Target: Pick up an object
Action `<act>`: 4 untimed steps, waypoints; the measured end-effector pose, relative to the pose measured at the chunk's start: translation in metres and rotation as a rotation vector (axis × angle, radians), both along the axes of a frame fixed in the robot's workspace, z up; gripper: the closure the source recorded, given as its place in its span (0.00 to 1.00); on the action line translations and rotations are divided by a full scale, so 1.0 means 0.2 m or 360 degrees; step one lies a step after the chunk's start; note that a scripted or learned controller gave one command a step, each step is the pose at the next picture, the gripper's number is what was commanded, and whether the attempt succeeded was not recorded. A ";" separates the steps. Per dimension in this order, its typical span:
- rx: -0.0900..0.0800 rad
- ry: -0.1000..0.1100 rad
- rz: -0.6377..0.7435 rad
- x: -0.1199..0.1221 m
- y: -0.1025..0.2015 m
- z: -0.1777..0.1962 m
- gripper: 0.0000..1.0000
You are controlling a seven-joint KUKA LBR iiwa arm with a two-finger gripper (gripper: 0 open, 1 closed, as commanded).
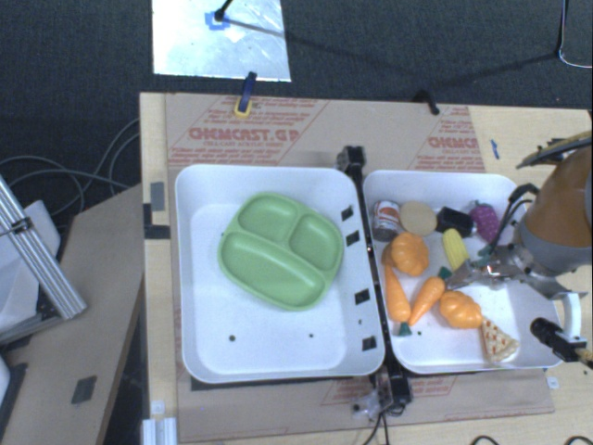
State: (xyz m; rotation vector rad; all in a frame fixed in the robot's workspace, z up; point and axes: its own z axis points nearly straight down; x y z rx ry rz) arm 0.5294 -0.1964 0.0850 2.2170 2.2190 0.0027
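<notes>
I had the gripper point(460, 277) low in the right bin point(435, 364), at the frame's lower right, among the toy food beside the corn point(454, 247). Whether it was open or shut, I couldn't tell; nothing looked lifted yet.

Two white bins sit side by side: the left bin point(199, 341) holds a pale green divided plate point(281, 249), and the right bin point(435, 362) holds bright toy food. There are two orange carrots point(396, 295) point(426, 299), a yellow corn cob point(454, 247), a purple bunch of grapes point(485, 218), a tan pizza slice point(498, 342) dotted red, and a red-and-white can point(386, 219). The table point(278, 133) is light brown board printed with red lettering. The arm point(561, 216) is orange-brown above grey.
</notes>
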 end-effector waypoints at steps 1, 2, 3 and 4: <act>0.0002 0.0002 0.0000 0.00 0.00 0.05 1.00; 0.0001 0.0000 0.0005 0.00 0.01 0.37 1.00; 0.0000 -0.0003 0.0008 0.00 0.01 0.68 1.00; 0.0002 0.0003 0.0007 0.01 0.01 0.70 1.00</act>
